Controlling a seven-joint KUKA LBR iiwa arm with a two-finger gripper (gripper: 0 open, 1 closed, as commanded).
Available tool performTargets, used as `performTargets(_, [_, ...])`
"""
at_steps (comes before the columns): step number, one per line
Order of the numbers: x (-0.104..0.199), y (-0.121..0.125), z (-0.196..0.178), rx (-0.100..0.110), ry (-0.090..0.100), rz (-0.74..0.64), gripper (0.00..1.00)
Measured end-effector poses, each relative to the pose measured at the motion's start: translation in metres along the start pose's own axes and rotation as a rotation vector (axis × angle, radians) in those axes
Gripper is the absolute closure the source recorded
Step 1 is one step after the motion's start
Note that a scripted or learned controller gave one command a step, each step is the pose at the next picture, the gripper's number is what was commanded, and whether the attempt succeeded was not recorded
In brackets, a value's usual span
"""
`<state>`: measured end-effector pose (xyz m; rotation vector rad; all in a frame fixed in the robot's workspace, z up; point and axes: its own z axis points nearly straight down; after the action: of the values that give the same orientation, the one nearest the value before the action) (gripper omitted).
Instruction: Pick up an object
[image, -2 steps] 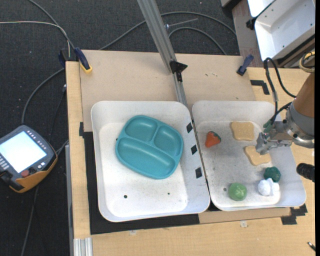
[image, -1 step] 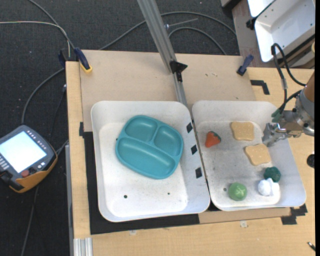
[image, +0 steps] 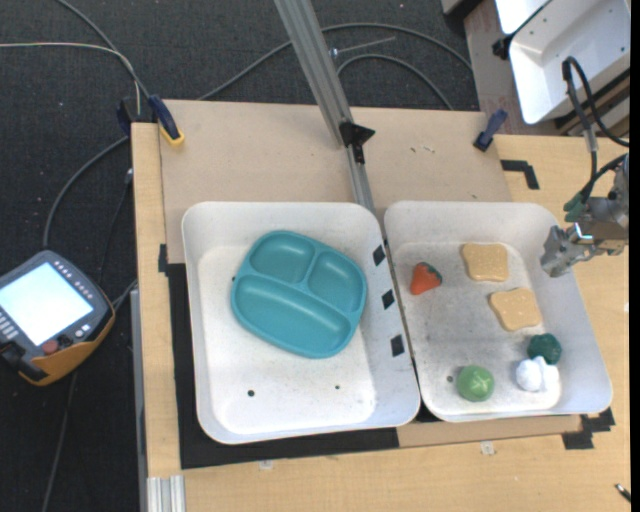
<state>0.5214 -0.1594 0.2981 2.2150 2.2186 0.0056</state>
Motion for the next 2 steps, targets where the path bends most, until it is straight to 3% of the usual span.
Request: performTargets(2, [0.105, -0.007, 0.017, 0.010, 0.006, -0.005, 1.00])
